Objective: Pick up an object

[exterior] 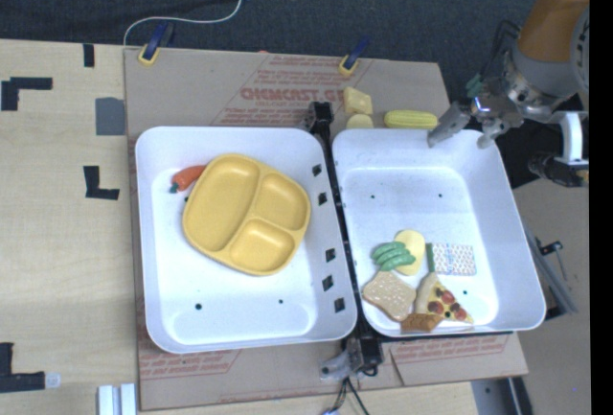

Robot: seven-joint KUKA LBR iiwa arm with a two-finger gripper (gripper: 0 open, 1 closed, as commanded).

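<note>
My fingers [463, 126] hang spread apart, holding nothing, over the right bin's [498, 202] far rim; a carrot [187, 176] hides partly under the yellow plate [246, 213].

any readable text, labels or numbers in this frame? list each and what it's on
"CHICKASAW" is my best reading of the red printed lettering on the brown cardboard sheet under the two white bins; it is blurred, so not certain.
Further red print near the cardboard's front left edge: too blurred to read.
Black marks on the wooden bench top: plain tape shapes, no letters.
The toy food and the yellow divided plate bear no legible text.
</note>
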